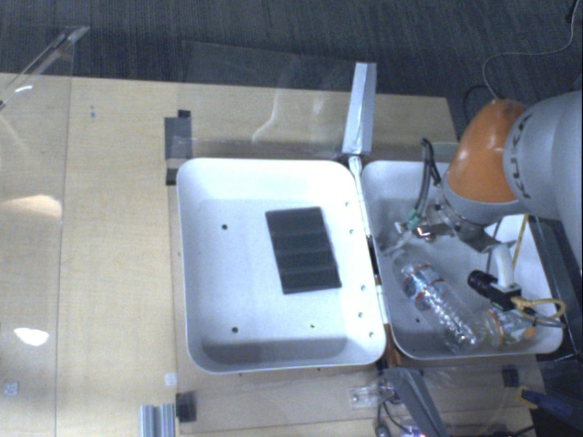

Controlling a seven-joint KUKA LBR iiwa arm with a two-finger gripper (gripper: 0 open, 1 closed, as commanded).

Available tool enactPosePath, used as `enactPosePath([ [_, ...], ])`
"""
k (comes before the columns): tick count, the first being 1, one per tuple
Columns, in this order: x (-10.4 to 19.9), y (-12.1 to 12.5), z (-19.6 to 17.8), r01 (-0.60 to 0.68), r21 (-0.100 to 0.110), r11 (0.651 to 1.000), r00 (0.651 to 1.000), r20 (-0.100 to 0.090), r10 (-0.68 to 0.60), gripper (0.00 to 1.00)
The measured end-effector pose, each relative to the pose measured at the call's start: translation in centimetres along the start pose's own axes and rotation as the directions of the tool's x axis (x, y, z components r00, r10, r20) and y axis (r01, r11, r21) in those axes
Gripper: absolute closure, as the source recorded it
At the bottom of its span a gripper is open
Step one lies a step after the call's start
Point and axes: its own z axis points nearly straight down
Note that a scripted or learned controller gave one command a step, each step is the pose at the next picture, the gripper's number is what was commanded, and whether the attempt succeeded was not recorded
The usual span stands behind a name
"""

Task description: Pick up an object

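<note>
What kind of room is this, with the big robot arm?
Probably a robot lab or test bench. A grey and orange robot arm reaches over two white bins on a wooden bench, with a dark ribbed pad and a clear bottle as practice objects.

The bench [100, 271] is pale wood-look laminate with a smooth, faintly reflective finish. Both bins, left bin [205, 244] and right bin [383, 189], are smooth white plastic with a soft sheen. Inside the left bin lies a black ribbed pad [303, 249], matt. In the right bin lies a clear plastic bottle [440, 306], glossy and crinkled. The arm [547, 153] above that bin shows smooth grey and glossy orange casing.
</note>
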Motion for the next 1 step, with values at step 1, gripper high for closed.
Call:
enactPosePath([
  [1, 1.44, -6.63, -0.17, 0.024, -0.003, 1.0, 1.0, 0.002, -0.024, 0.0],
])
